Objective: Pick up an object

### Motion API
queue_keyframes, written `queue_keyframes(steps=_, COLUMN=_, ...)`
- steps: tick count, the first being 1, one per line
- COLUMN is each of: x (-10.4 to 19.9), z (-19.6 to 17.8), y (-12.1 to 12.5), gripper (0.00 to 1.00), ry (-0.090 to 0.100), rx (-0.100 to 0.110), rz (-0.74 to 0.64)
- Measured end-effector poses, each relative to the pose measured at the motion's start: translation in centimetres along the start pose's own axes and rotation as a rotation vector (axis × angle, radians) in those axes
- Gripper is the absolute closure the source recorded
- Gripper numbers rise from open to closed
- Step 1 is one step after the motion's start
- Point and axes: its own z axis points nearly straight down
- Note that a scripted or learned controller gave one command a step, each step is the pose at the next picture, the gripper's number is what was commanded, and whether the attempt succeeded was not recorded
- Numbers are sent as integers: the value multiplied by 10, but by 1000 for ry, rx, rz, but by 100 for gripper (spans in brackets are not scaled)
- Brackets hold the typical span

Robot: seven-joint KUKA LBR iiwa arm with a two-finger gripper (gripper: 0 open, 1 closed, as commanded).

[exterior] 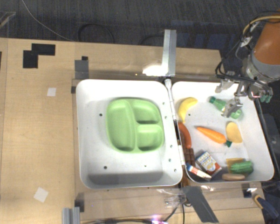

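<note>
Camera view, gripper (234, 107) seemingly touching green bottle (220, 103)

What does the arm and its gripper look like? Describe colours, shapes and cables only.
The arm is grey and rounded, with a broad orange band above the wrist. Black cables loop beside it. The gripper is a small metallic grey two-finger unit, with a green-tinged piece on its side.

Green bottle (222, 104) lying flat; right bin's (265, 139) far end.
</note>
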Motion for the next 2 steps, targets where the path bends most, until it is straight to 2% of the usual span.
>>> queue_keyframes(steps=1, x=37, z=118, y=49, gripper=0, ry=-3, rx=0, rz=124)
queue_keyframes(steps=2, x=82, z=124, y=59, gripper=0, ry=-8, rx=0, rz=60)
